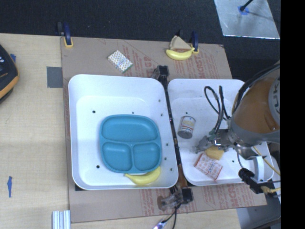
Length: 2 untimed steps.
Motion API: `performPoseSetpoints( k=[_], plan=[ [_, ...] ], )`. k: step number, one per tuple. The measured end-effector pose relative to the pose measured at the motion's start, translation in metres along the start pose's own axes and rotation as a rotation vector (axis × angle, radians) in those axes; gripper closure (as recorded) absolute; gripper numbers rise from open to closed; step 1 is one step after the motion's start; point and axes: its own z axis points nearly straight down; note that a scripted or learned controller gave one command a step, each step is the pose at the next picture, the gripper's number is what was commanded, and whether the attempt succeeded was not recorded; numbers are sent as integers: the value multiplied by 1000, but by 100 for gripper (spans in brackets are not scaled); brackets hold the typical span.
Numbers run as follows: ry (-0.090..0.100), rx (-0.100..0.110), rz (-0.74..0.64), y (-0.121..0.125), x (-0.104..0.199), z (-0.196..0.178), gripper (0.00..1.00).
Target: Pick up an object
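Observation:
In the right bin [200, 92] my gripper [208, 144] reaches in from the right, low over the bin floor. Its tips sit right at a yellow wedge-shaped block [215, 152]. A small packet with red print [208, 166] lies just below that block. A small can [187, 127] lies on its side to the left of the gripper, apart from it. The left bin [78, 128] holds a blue divided plate [130, 143] and a yellow banana [144, 177] at its front edge.
Black cables [215, 101] loop over the back of the right bin. Behind the bins on the cardboard lie a patterned packet [119, 60] and a yellow banana with a sandwich piece [180, 49]. Clamps hold the bins at the middle seam.

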Motion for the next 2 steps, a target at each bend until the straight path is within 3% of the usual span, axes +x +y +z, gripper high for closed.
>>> performPoseSetpoints(
  k=[1,2],
  plan=[
    [-1,2,-3,0,-1,-10,100],
    [0,-3,-1,33,58,-101,100]
  ],
)
